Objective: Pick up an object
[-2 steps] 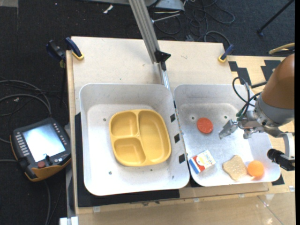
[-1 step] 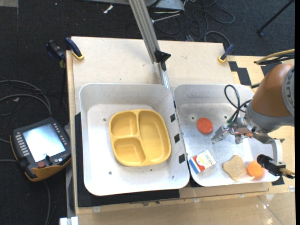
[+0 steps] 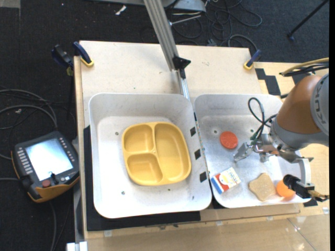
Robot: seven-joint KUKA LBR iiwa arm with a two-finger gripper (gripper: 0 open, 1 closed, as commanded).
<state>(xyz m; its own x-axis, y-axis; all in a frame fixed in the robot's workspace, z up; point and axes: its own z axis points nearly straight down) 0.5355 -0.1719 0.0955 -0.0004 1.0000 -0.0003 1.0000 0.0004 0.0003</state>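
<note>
**Open gripper hovers over right bin's four items**

The gripper sits above the right bin, its fingers spread apart with nothing between them. That bin holds four objects: one red disc just left of the fingers, one small carton, one tan bread slice, and one orange piece. The left bin holds one yellow three-compartment plate.

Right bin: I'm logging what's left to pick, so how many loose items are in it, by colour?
Red disc: 1
Tan bread slice: 1
Orange item: 1
White, red and blue carton: 1
Total in the right bin: 4
</note>
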